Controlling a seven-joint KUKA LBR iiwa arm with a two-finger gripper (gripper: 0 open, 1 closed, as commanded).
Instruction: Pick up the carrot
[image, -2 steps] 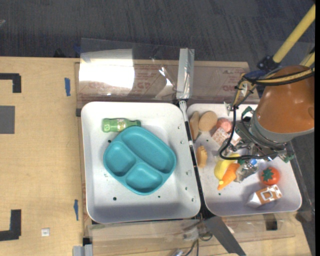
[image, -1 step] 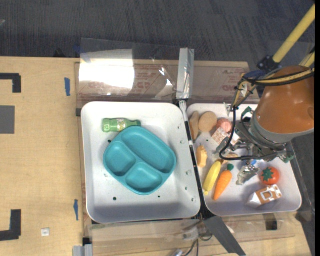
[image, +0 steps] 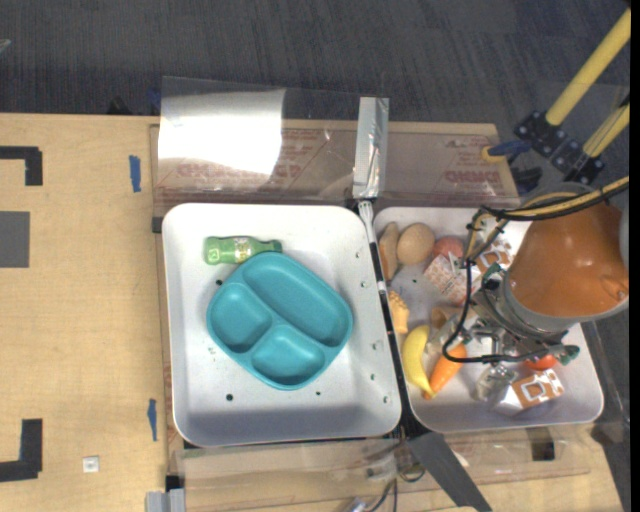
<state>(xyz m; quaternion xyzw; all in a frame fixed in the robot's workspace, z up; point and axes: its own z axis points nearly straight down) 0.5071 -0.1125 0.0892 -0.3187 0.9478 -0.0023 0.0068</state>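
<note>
Carrot (image: 446, 373) beside banana (image: 416, 357), near right bin (image: 590, 392) front edge

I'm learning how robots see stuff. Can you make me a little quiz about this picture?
1. True or false: the teal plastic divided plate lies in the left white bin.
2. Which thing lies right beside the small orange carrot? A) green bottle B) yellow banana C) brown egg
3. Fill in: the green plastic bottle lies just ___ the plate in the camera view.

Key: 1 true. 2 B, the yellow banana. 3 above.
</note>
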